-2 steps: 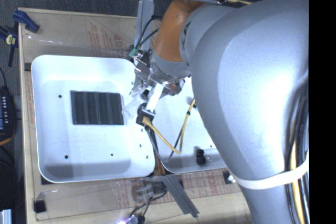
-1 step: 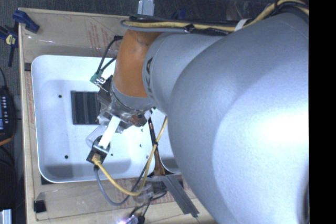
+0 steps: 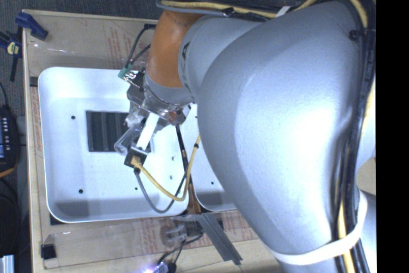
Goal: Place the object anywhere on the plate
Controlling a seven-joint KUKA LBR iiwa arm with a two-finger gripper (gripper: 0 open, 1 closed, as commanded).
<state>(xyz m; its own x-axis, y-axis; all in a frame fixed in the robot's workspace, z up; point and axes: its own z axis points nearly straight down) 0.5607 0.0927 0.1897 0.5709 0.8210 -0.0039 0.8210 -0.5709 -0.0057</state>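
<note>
**Arm over the left bin, at the plate's edge**

The grey arm [image 3: 275, 112] reaches in from 3 o'clock and covers nearly all of the right bin [image 3: 209, 200]. Its wrist ends over the left bin [image 3: 57, 93], with the jaws at the 3 o'clock edge of a dark, flat, ribbed plate [image 3: 102, 131]. The plate lies on the bin floor, a little toward 9 o'clock of the bin's middle. I cannot tell whether the jaws are released, clenched or grasping anything. A blue clamp [image 3: 30, 23] sits at the bench's [image 3: 89, 35] 10 o'clock corner.
</note>
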